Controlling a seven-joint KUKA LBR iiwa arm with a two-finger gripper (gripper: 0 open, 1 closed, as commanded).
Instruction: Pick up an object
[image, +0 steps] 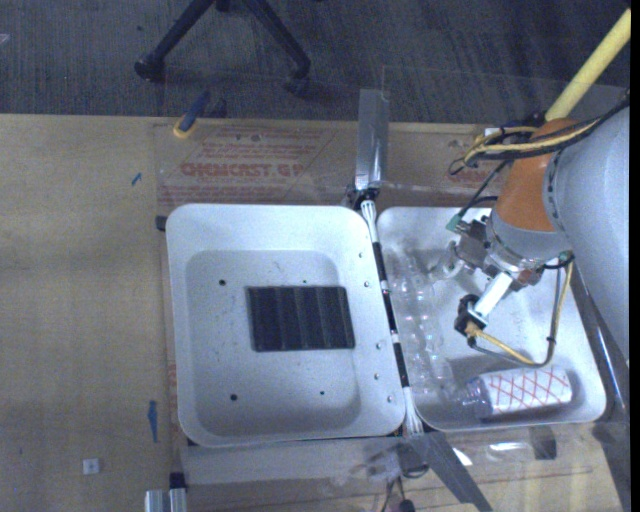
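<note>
– Over the right bin (535, 330), where is my gripper, and is it open?

– Your gripper (462, 250) hangs in the far part of that bin, towards the wall it shares with the left bin (200, 300). You cannot tell from this camera view whether it is open or closed, and nothing shows in its grasp. It sits just beside the clear plastic pieces (420, 330); whether it touches them is unclear.

– How much room do I have?

– Those clear pieces line the shared wall from far to near, so that side is crowded. You have bare floor in the middle and towards the right wall. The left bin is open all round its one thing, and the surface (80, 300) beyond it is bare.

– And the things to pick?

– Your red-latticed pack (525, 388) lies flat along the near wall, long axis left to right, its clear end pointing left, well apart from the gripper. Your black ribbed pad (300, 318) lies flat mid-floor in the left bin, long axis also left to right.
</note>
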